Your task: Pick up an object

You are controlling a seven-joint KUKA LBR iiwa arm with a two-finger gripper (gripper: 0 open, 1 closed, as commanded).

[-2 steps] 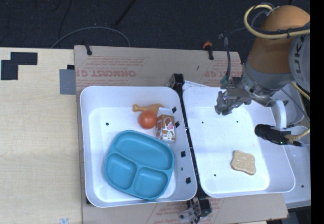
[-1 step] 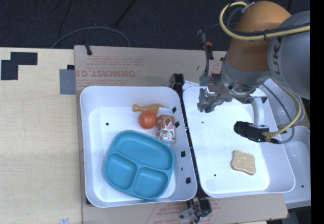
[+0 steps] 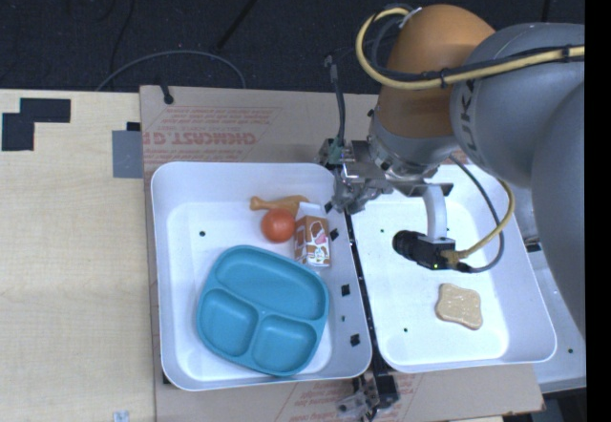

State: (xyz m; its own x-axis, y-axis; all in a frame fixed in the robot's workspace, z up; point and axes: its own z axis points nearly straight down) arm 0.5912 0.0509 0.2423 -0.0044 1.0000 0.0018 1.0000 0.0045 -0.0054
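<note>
Light falls evenly from above, bright on the two white bins [image 3: 172, 220], which glare a little at their rims. The background behind the worktop [image 3: 67, 258] is dark, almost black. Shadows beside the blue plate [image 3: 263, 308] are soft. The picture is slightly grainy, and the arm [image 3: 516, 105] looks mildly blurred.

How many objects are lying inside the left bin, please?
4: a blue divided plate at the front, a small carton behind it, a red ball beside the carton, and an orange drumstick-shaped toy behind the ball. None seems hidden.
</note>
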